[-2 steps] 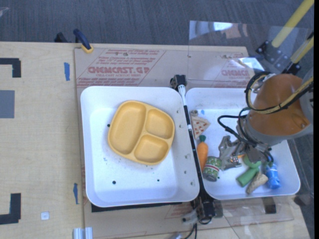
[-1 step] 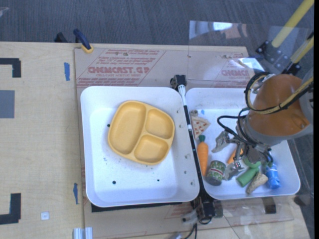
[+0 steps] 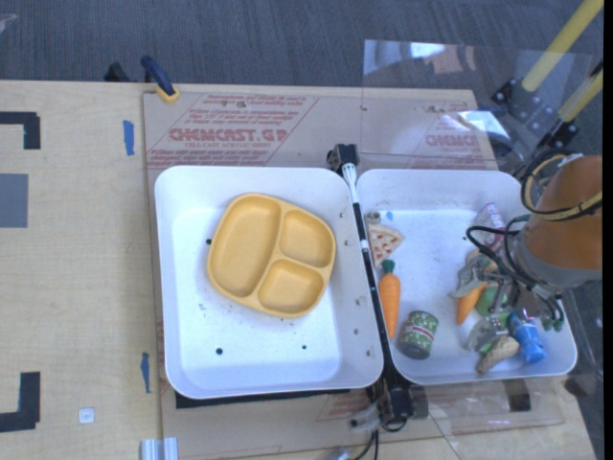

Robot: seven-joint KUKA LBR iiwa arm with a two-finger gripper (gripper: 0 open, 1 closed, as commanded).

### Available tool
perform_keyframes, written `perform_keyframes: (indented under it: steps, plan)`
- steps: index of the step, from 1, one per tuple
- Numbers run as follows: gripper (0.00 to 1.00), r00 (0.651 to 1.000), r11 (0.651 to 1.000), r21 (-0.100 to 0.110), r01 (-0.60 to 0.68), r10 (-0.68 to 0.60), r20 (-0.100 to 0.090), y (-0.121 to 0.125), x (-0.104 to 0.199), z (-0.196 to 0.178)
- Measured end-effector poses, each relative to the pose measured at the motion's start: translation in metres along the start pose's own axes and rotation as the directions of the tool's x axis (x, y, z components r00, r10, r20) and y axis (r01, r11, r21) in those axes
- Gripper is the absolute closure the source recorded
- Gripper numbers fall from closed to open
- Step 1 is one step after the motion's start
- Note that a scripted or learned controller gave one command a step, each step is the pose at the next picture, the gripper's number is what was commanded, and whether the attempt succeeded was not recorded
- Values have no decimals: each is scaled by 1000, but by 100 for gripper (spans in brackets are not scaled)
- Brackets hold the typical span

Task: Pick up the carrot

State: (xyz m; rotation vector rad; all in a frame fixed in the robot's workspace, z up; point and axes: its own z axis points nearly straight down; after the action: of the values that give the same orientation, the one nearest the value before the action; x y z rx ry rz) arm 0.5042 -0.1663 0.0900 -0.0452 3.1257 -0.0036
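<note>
carrot (image 3: 390,298) is seen lying in right bin (image 3: 436,192) by the divider | gripper (image 3: 498,300) is lowered over clutter, grip state cannot be told

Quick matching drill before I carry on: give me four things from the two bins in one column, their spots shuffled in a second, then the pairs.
1. yellow divided plate
2. carrot
3. green can
4. gripper

A. right bin, near its front edge
B. left bin
C. right bin, by the divider wall
D. over the clutter at the right bin's far right

Pairs: 1-B, 2-C, 3-A, 4-D
</note>
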Motion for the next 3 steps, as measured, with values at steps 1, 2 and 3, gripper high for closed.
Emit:
perform_keyframes:
  steps: [1,2,3]
  plan:
    - [100,1000,1000,4,2,-2,14,0,-5,-13]
    - [0,1000,1000,3,2,-2,12,1,-4,-12]
    - [0,996,996,2,-92,92,-2,21,-20,0]
